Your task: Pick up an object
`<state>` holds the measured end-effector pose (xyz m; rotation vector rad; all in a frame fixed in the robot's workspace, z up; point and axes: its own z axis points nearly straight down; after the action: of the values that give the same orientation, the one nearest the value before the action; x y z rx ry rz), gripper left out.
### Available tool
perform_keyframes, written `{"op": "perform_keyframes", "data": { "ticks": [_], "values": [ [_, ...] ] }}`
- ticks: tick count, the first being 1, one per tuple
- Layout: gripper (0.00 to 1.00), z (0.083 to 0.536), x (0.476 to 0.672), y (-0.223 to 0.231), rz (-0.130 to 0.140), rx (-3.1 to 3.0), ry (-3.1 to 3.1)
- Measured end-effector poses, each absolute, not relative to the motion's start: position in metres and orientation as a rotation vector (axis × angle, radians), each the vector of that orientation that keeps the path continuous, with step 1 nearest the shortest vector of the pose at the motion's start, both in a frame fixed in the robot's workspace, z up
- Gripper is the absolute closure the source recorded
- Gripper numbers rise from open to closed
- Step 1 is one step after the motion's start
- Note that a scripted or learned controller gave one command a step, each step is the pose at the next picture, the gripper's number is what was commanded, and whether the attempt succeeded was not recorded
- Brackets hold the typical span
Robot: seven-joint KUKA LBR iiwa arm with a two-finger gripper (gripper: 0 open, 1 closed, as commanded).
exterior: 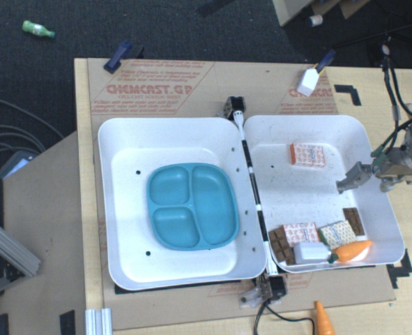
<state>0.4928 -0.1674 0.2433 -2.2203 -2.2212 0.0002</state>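
Nearest the camera, along the front wall of the right bin [310,128], lay an orange carrot [352,251], a white block [310,252], brown chocolate bars [280,244] and small packets, with a red-and-white box [308,155] farther back. Over that bin's right edge hung the gripper [359,175], empty; I could not tell its finger state. Beside it, the left bin [115,145] held a blue divided plate [192,206].
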Motion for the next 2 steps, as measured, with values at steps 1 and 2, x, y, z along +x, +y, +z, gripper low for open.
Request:
{"op": "perform_keyframes", "data": {
  "ticks": [1,2],
  "values": [
    [0.0,0.182,0.577,-0.151,0.0,-2.22,-2.223],
    [0.0,0.097,0.634,-0.126,-0.002,-2.221,-2.224]
  ]
}}
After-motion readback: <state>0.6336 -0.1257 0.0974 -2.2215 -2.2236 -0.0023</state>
